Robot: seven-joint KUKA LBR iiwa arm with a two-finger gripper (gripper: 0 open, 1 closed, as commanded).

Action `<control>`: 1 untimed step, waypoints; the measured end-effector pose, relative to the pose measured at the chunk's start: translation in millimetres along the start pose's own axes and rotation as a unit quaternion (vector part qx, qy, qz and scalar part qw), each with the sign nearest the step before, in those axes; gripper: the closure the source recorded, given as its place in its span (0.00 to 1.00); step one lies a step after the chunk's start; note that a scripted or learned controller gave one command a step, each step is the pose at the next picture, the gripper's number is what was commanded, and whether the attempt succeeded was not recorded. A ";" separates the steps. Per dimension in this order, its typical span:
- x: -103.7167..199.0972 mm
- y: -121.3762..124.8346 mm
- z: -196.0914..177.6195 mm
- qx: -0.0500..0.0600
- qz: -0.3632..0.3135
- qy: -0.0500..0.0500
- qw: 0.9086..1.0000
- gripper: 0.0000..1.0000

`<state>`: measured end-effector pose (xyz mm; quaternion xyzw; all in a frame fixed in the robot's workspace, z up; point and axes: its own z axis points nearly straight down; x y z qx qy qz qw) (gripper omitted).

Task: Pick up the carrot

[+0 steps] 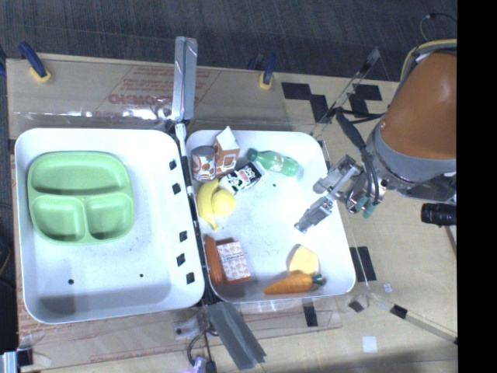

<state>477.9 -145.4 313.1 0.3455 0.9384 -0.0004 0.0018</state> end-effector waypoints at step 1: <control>-37.7 -46.9 107.9 0.001 -0.056 0.002 0.998 0.00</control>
